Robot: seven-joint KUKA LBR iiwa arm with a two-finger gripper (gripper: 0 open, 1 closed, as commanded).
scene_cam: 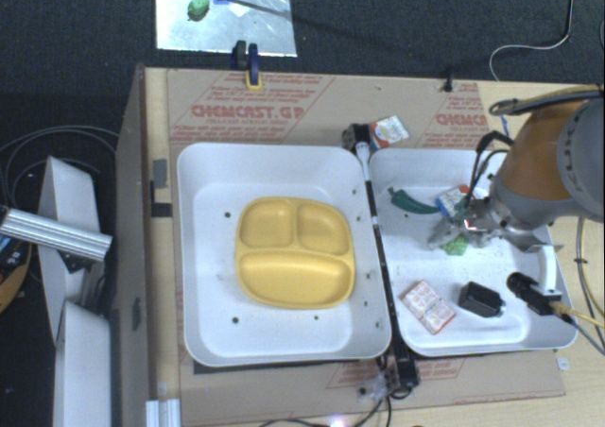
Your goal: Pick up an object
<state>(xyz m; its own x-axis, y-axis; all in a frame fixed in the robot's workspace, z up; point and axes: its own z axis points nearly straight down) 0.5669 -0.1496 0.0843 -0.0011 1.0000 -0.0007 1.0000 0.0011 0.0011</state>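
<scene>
My gripper (466,229) is low in the right bin (397,255), with the grey arm and its orange band coming in from the right. A small green object (456,247) lies right under the gripper's tip, touching or nearly touching it. A blue and white object (451,200) sits just behind the gripper, and a teal-handled tool (412,198) lies to its left. A pink patterned packet (427,306) and a black block (480,299) rest near the bin's front wall.
The left bin (213,227) holds a yellow divided plate (294,251). A small printed packet (388,130) lies on the cardboard behind the bins. A divider rail (376,227) runs between the two bins.
</scene>
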